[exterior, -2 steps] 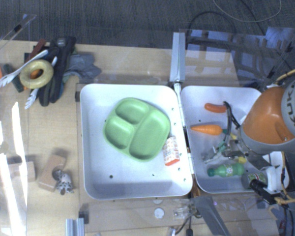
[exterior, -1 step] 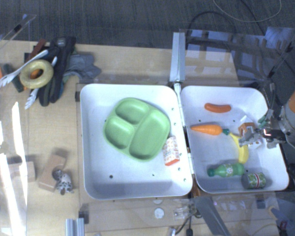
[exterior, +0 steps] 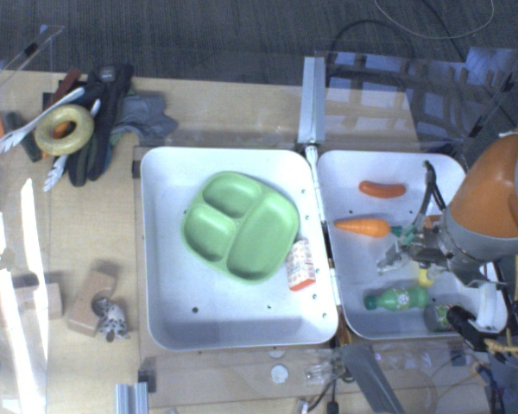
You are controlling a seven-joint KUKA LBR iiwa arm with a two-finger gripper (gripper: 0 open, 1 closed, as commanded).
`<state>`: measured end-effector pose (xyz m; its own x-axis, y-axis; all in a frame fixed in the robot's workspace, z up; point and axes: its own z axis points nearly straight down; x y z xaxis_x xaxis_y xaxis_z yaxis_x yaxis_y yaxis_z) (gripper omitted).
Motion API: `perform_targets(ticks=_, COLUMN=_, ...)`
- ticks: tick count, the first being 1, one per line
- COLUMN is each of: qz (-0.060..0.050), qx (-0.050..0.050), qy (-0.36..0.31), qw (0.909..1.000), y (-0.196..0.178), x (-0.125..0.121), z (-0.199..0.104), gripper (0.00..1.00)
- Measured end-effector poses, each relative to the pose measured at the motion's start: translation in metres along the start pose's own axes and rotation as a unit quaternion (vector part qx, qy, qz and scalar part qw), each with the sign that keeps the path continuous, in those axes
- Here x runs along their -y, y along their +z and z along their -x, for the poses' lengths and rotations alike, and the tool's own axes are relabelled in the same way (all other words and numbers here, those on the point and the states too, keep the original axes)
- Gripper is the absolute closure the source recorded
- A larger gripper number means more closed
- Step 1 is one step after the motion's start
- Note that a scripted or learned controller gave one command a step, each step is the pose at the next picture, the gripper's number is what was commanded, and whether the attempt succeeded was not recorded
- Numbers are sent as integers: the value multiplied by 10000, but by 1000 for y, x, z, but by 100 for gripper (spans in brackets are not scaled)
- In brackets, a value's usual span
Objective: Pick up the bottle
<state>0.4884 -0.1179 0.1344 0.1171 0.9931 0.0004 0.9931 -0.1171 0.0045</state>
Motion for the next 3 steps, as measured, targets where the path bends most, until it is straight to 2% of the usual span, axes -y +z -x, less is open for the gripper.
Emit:
perform_targets(ticks=1, qz=140, qx=-121, qy=639, qw=9978, y=27, x=-99, z=28, gripper=0)
perform_targets(ticks=2, qz=38, qx=-1, qy=-633, qw=9980, y=45, x=-26, z=29, gripper=0)
perform_targets(ticks=3, qz=12, qx=4, qy=-1661, qw=9861, y=33, x=-3, z=24, gripper=0)
